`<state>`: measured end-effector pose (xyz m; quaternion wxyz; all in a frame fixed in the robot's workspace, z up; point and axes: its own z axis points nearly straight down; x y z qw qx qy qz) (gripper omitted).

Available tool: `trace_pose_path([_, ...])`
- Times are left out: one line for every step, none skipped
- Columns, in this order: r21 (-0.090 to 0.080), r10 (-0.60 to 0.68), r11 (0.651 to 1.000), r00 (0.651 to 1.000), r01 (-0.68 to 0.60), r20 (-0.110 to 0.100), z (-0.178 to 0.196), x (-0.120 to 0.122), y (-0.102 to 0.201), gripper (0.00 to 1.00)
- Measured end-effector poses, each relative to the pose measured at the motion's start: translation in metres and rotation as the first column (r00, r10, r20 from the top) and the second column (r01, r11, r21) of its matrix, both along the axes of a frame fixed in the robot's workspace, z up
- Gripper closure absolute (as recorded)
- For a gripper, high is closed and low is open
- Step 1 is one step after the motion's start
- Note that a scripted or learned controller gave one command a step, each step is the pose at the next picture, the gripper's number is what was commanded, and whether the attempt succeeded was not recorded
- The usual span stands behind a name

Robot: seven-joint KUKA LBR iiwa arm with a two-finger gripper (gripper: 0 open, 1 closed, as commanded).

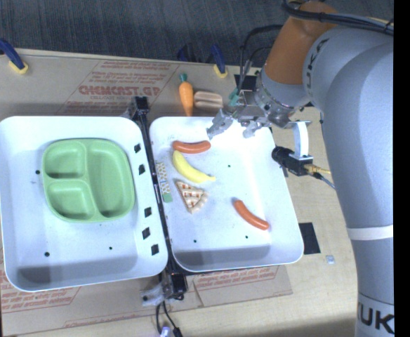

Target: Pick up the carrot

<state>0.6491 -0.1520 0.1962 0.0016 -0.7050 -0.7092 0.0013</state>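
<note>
Claw (232, 123) hovering spread, holding nothing, over right bin's (282, 209) far rim; carrot (185, 97) lying outside on tabletop (86, 83). You're risking rim strike or grabbing sausage (191, 146).

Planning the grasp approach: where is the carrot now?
The carrot lies outside the bins on the cardboard, behind the right bin's far-left corner, beside a tan block.

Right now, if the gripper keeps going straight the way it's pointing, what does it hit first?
The gripper points left, down toward the right bin's top-left corner. Likely the hot dog first, though depth is unclear. The carrot lies outside, above that line.
</note>
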Motion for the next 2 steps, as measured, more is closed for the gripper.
trace_pose_path([-0.001, -0.249, 0.968, 0.968, 0.249, -0.005, -0.105, 0.006, -0.020, 0.00])
trace_pose_path([0.000, -0.244, 0.970, 0.970, 0.244, -0.006, -0.095, 0.007, -0.019, 1.00])
